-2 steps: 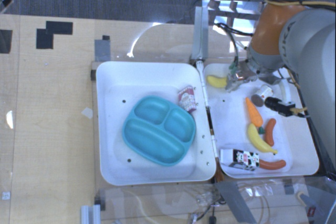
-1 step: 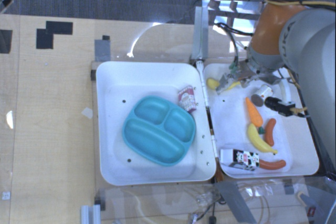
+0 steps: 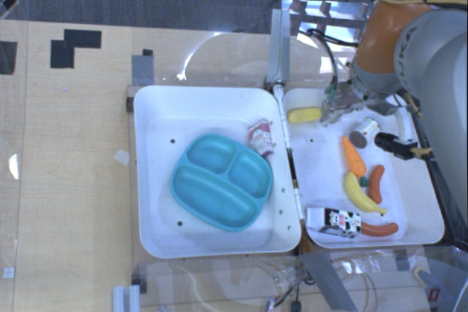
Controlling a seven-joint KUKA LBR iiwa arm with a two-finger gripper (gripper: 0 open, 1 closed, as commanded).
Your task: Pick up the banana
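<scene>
You can't tell how the two-finger gripper [image 3: 335,111] stands (too small, blurred); the big grey arm [image 3: 431,77] runs off your right edge.

Light wooden bench [image 3: 66,179] carrying two shallow white bins side by side.
The left bin [image 3: 150,230] and the right bin [image 3: 424,226] sit directly on the pale wood, their inner edges touching. Black tape patches [image 3: 73,47] lie on the bench's far left part, well apart from both bins.
</scene>
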